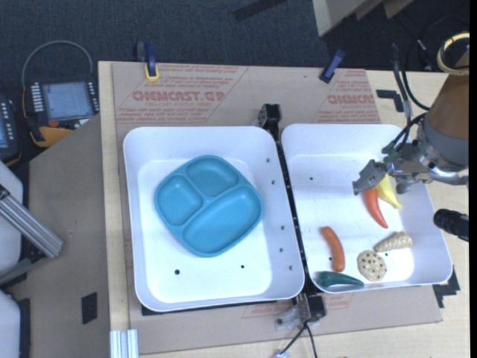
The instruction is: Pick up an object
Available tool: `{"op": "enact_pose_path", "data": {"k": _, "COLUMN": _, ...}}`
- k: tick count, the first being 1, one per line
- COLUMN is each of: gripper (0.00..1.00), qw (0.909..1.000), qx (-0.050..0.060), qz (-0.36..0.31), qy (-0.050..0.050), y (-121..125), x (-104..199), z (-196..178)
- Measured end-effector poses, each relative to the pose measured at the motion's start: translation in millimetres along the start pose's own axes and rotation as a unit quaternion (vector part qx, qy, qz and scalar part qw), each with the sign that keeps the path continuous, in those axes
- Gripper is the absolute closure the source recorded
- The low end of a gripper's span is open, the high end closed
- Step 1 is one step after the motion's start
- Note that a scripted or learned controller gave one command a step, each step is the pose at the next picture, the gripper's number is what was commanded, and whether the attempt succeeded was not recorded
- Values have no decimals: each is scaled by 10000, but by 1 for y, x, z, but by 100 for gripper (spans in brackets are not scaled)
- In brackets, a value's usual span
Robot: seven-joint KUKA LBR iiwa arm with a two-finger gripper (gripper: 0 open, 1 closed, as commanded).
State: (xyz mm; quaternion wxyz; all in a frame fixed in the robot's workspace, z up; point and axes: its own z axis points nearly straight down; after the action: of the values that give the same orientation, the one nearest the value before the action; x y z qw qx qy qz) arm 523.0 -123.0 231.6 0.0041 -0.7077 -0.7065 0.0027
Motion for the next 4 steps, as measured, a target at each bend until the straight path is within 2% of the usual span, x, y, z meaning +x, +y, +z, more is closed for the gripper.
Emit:
{"op": "enact_pose_path", "data": {"k": 1, "gripper": 0, "qw": 10000, "qx": -44, "qz": -10, "qy": -7, "y": 2, "x": 0, "z": -4}}
{"op": "enact_pose_path", "data": {"k": 3, "gripper": 0, "qw": 10000, "qx": -22, "qz": -5, "qy": 0, "y": 13, "x": -6, "z": 108}}
{"op": "enact_pose_path", "data": {"k": 4, "gripper": 0, "qw": 10000, "qx": -27, "qz": -5, "qy": -2, "y": 13, "x": -6, "z": 149}}
